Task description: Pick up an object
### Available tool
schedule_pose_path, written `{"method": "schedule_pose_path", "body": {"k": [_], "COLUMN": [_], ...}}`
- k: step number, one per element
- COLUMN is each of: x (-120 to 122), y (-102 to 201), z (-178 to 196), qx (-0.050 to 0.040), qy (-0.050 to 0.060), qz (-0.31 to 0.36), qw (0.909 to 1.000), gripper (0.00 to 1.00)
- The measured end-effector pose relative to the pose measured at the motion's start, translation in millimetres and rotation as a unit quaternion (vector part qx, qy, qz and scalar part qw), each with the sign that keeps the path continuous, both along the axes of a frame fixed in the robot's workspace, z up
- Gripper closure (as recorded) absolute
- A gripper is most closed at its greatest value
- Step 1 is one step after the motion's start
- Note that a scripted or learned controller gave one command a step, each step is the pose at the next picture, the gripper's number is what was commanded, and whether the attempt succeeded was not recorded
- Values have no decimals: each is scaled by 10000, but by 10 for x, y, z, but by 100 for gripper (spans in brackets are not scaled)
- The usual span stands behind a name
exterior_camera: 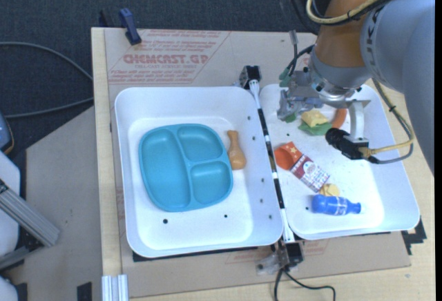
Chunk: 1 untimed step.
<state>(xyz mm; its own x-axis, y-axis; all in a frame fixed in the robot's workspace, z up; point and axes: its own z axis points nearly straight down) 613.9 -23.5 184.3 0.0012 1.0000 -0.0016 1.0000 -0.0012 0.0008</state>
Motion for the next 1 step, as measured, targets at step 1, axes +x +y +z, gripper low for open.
{"method": "schedule_pose_path", "body": {"k": [1], "x": [9], "y": [7], "z": [105], "qx": [-2], "qy": [-16], "qz": [7], "qw": [10000], "gripper": [100]}}
